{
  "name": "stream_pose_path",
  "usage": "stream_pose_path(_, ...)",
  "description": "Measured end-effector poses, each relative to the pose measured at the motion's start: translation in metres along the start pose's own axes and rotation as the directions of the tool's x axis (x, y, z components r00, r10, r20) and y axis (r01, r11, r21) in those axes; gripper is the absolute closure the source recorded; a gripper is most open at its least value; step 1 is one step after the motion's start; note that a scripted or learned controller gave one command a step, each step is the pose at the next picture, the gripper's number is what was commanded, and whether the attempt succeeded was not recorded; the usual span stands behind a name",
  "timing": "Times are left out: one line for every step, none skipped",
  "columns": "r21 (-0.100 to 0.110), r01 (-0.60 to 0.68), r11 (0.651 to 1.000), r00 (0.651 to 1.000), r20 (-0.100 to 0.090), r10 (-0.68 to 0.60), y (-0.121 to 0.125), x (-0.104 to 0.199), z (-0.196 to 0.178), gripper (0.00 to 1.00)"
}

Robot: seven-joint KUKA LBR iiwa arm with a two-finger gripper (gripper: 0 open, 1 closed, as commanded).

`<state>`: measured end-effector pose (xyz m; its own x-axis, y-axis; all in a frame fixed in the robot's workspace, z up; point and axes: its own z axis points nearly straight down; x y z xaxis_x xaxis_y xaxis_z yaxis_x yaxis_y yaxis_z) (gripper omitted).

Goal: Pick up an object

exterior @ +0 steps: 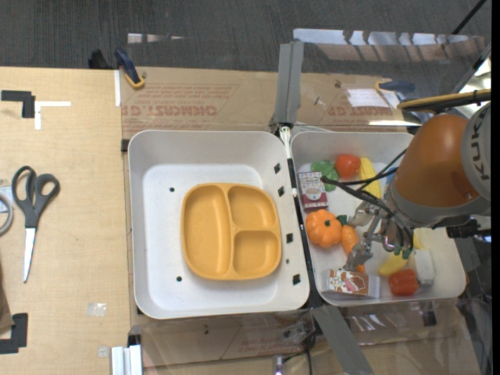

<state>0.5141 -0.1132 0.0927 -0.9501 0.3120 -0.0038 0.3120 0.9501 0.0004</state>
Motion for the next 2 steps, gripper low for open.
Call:
stream_pose_path(0.001, 0.003, 1.0, 1.0, 0.004, -0.003, 0.0, -0.002, -0.01, 1.0)
stream_pose_path(0.0, 0.021, 1.0, 1.0, 0.0, -0.021, 0.056, -0.053, -0.176, 1.0)
